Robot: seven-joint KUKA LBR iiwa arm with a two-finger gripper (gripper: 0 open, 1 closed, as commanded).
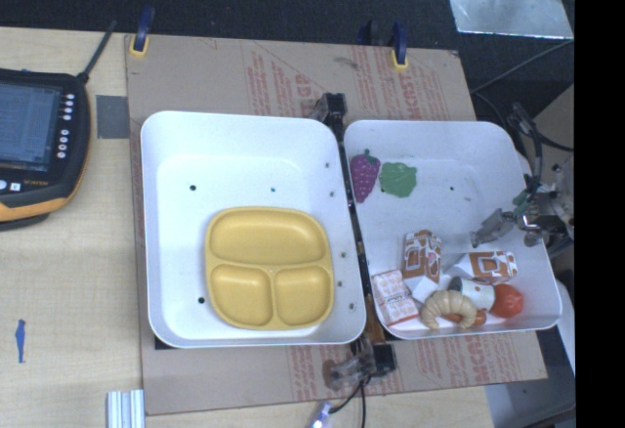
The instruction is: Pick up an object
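The carton [493, 266] lay in the right bin's [439, 135] lower corner, long axis roughly nine-to-three, crowded by the tomato [508, 300] and croissant [452, 310]. We judged it nearest the gripper [508, 224], which sat at its twelve o'clock, just above. The gripper's spread we couldn't tell; we saw nothing held.

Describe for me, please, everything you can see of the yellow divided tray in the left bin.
The yellow tray is a rounded rectangle that looks like matte plastic, split into three compartments: one wide one along the far side and two smaller ones along the near side. Nothing lies in any of them. It sits flat and upright on the floor of the left white bin, toward that bin's near right corner, apparently just clear of the walls. Nothing else touches it.
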